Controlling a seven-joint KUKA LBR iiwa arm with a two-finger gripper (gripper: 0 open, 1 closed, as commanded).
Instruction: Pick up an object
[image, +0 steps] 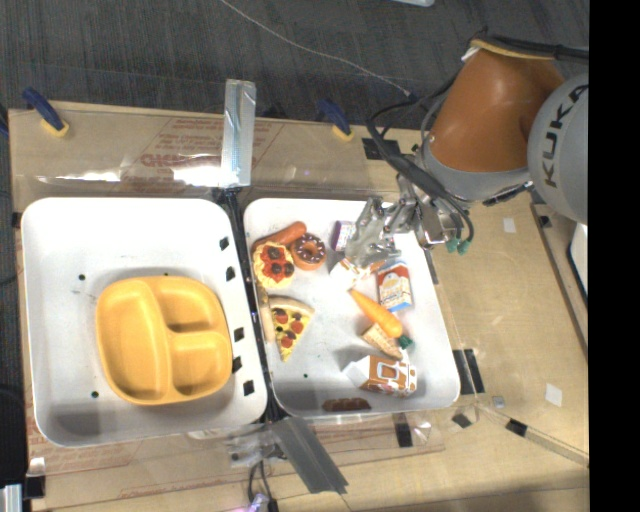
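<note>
Fingers (372, 240) above bin, carrot (377, 313) lying diagonally

A pale wooden bench (520, 330) stands on dark grey carpet (130, 45), with blue clamps (47, 112) at its far edge.

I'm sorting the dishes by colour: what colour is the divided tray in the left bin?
Yellow all over: the divided tray, seen clearly in the camera view.
</note>
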